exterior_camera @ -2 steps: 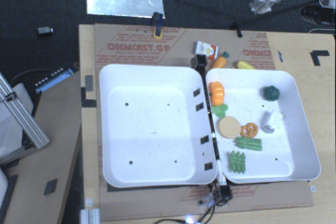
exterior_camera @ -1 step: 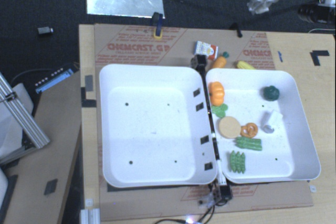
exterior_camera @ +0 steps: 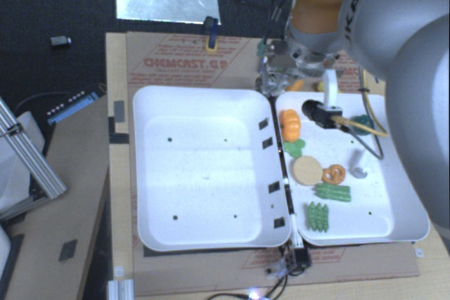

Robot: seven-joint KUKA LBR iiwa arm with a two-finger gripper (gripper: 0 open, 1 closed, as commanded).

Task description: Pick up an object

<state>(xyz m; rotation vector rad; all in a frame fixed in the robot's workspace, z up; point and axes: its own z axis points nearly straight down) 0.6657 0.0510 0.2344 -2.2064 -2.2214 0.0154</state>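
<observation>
Arm: The big grey arm [exterior_camera: 394,31] reached in from the right and hung over the back edge of the right bin [exterior_camera: 404,218].

Gripper: The gripper [exterior_camera: 275,81] sat low by the back corner where the two bins met. Whether its jaws were open or closed could not be told, and nothing showed between them.

Things to pick: All the toys lay in the right bin, close to the wall between the bins. There was an orange pumpkin [exterior_camera: 290,124], a tan round cookie [exterior_camera: 306,171], a small pretzel [exterior_camera: 334,173] and two green veggies [exterior_camera: 318,216].

Left bin: The left bin [exterior_camera: 204,165] was likely the spot for dropping things.

Guess: The pumpkin was nearest, so it looked like the easy pick.
</observation>
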